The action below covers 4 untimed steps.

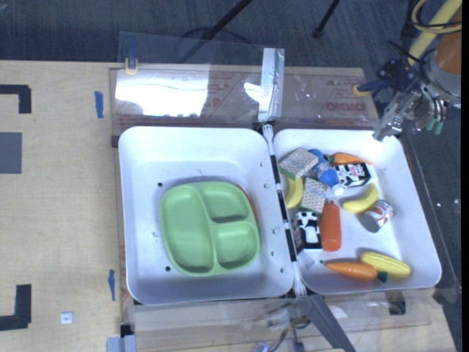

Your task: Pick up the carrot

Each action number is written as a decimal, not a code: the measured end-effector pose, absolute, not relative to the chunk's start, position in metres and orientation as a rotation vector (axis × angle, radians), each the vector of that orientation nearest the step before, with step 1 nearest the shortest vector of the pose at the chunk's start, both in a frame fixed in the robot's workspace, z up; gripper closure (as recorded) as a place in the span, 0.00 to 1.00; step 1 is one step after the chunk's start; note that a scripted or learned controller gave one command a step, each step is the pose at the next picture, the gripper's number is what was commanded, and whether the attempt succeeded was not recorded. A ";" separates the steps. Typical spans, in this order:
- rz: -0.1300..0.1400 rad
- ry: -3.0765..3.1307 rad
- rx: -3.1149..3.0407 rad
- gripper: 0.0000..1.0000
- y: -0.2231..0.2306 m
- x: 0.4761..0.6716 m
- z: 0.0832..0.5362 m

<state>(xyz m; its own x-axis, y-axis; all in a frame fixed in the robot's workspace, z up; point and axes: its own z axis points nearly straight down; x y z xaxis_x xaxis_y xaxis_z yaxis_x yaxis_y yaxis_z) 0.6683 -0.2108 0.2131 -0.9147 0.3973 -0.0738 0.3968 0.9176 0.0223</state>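
Carrot (352,269) lies at the near edge of the right bin (423,218), beside a yellow corn cob (386,264). The jaws (388,127) hang by the bin's far corner, well apart from it; I cannot tell their state. Nothing is picked up yet.

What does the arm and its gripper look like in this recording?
At the camera view's upper right, the gripper is a small metallic grey assembly with thin silvery fingers. Above it sits the arm's orange band, and a yellow cable loops beside dark wiring. A small green part shows near the wrist. Finer markings are too blurred to read.
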 end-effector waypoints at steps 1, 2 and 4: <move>0.012 2.989 0.623 1.00 -0.211 0.670 0.226; 0.014 2.978 0.623 1.00 -0.212 0.672 0.239; 0.017 2.954 0.623 1.00 -0.213 0.676 0.264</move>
<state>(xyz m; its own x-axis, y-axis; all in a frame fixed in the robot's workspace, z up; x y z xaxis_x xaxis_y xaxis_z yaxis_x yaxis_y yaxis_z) 0.6758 -0.2129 0.2645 -0.9078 0.4029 -0.1168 0.4015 0.9152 0.0363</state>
